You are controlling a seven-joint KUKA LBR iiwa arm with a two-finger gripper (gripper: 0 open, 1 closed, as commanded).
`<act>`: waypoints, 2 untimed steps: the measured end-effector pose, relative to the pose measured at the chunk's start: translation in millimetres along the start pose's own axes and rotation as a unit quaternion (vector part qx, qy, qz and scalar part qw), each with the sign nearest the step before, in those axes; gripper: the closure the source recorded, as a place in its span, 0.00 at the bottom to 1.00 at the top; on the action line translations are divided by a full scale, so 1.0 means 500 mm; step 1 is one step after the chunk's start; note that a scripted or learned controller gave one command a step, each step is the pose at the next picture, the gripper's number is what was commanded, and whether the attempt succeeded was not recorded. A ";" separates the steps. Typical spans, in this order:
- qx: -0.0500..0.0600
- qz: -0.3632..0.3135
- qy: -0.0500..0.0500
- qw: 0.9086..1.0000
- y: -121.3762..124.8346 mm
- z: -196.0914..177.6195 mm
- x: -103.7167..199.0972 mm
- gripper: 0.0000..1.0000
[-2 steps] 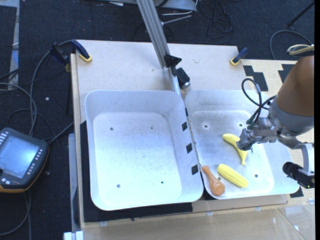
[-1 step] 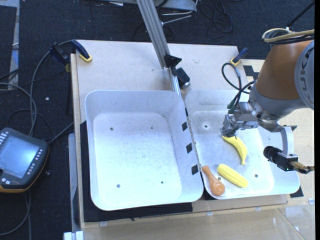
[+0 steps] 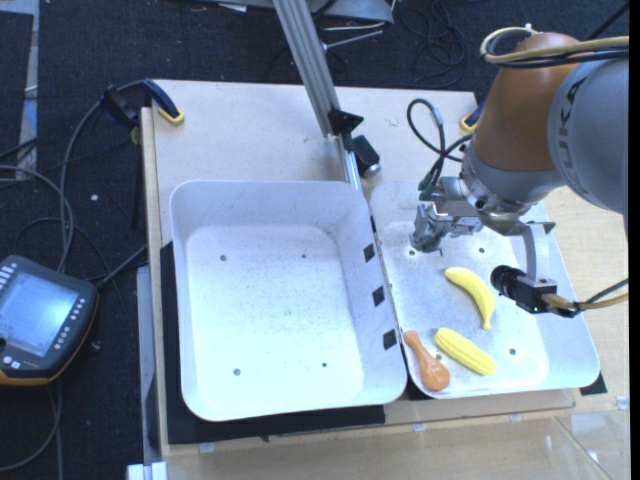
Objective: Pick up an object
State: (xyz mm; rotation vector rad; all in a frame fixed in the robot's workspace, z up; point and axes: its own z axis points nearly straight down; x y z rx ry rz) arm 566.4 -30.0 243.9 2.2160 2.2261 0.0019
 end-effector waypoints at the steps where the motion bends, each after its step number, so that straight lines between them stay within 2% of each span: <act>1: 0.001 0.000 0.000 1.000 0.040 0.007 0.101 1.00; 2: 0.000 0.000 0.000 1.000 0.099 -0.008 0.188 1.00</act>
